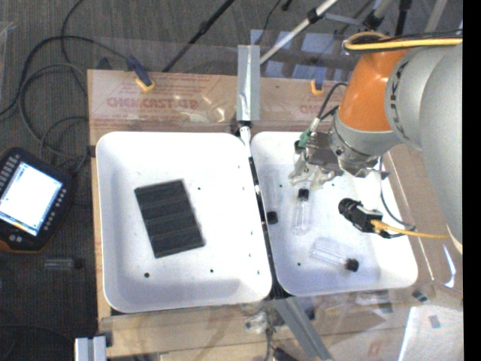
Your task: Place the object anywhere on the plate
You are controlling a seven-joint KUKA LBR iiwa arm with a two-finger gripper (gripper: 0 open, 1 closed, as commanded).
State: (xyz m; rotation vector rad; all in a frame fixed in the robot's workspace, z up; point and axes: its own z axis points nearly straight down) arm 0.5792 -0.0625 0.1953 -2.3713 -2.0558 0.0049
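Hovering over the right white bin (pixel 391 273): two-finger gripper (pixel 310 173), grip state impossible to tell. Just below the jaws, a clear plastic tube with black cap (pixel 302 209), ungrasped. Far off, in the left bin: dark ribbed rectangular plate (pixel 169 217), awaiting delivery.

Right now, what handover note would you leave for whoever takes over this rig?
Gripper: low over the right bin, near its back left; nothing seen held.
Clear tubes: one just below the gripper, another nearer the front, both lying in the right bin.
Plate: dark, ribbed, in the left bin, with nothing on it.
Done: nothing placed.
Left: grasp a tube, carry it over, set it on the plate.
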